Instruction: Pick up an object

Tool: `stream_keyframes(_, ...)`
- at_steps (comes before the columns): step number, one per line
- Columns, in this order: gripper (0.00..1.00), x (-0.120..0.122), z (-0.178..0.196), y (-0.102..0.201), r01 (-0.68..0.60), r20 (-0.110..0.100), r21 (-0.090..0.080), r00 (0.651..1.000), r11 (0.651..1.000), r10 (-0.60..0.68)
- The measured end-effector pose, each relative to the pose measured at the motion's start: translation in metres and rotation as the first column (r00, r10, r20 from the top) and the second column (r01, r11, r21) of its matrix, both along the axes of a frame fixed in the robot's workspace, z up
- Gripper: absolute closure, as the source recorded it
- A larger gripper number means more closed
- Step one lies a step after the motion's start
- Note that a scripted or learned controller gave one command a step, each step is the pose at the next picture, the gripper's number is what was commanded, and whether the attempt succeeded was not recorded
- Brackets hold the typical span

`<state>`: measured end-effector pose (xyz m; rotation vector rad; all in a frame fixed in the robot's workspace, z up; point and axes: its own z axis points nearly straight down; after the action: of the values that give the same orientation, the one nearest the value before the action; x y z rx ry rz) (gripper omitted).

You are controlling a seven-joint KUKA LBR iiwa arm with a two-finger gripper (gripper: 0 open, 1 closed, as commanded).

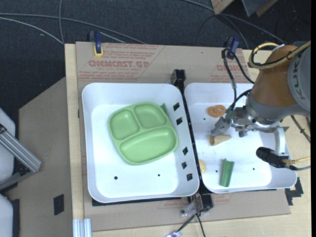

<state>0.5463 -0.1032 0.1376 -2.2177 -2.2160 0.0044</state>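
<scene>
The desk (123,56) carries two white bins side by side. The left bin (98,181) holds a green divided plate (143,132), lying flat near its middle. In the right bin (256,181), three small things lie apart from one another: an orange round piece (216,111) near the far wall, a tan wedge (220,138) toward the middle, and a green stick (226,172) closer to the near wall, standing slightly tilted from upright in the picture. The arm (276,83) reaches in from the right, and its end effector (221,128) hangs over the right bin, just above the wedge, between it and the orange piece. I cannot tell whether the end effector is released or clenched, nor whether it touches the wedge.
</scene>
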Motion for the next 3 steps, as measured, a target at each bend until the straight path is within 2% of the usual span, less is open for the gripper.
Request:
stream_keyframes(1, 0.0, -0.001, -0.053, 0.001, 0.0, -0.001, 0.0, 1.0, 1.0, 0.0)
stream_keyframes(2, 1.0, 0.001, -0.039, 0.001, 0.0, 0.006, -0.001, 1.0, 1.0, 0.0)
stream_keyframes(3, 1.0, -0.001, 0.005, 0.004, -0.002, 0.011, -0.003, 1.0, 1.0, 0.002)
